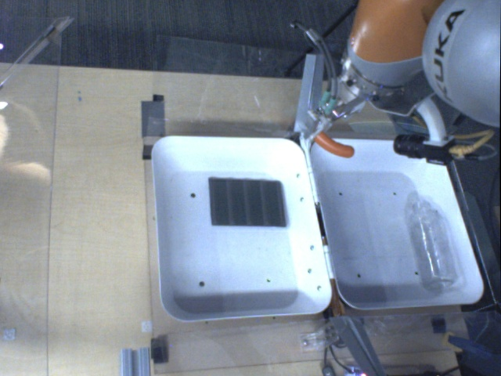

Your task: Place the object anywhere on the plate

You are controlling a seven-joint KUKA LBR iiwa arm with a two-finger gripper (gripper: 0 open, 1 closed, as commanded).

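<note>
Honestly, can't tell how the gripper is set, hovering by the orange object at the right bin's far-left corner. Could easily snag the rim there, missing the dark plate.

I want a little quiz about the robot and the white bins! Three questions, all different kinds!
1. True or false: the dark plate lies in the left bin.
2. Which colour is the small thing near the gripper? A green, B orange, C blue.
3. Fill in: a clear plastic ____ lies in the right bin.

Key: 1 true; 2 B; 3 bottle.
</note>
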